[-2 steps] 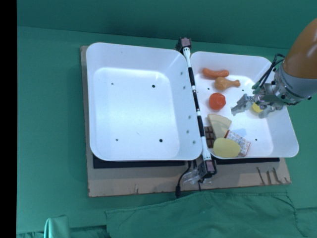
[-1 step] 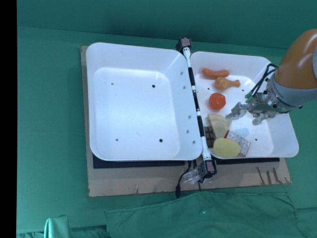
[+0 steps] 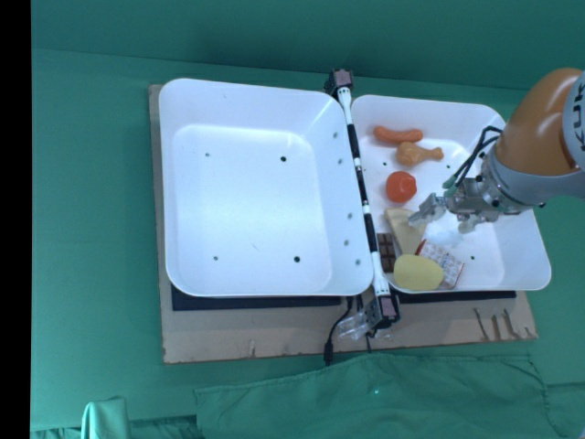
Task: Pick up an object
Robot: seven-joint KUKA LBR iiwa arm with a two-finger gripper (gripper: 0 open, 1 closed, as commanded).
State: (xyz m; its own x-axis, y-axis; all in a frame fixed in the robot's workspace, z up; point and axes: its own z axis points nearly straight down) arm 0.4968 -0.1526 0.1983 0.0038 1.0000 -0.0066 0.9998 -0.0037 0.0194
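Gripper (image 3: 445,210) hangs low in the right bin (image 3: 521,262), fingers spread open, nothing between them. Food toys are crowded along that bin's left wall: tomato (image 3: 400,187), cheese wedge (image 3: 401,224), lemon (image 3: 418,272). Cheese lies closest, just left of the fingertips, the likely target.

I get even, bright overhead light with a green-teal cast across the whole view. The left bin (image 3: 247,190), well left of the end effector (image 3: 448,210), blows out to near white on its floor, with soft glare and little surface detail. Shadows are faint: a thin dark strip under the bins' near edges, a soft one just below the end effector. The end effector looks slightly smeared. Small items beside it are soft and low-resolution. Counter (image 3: 91,199) cloth is evenly lit.
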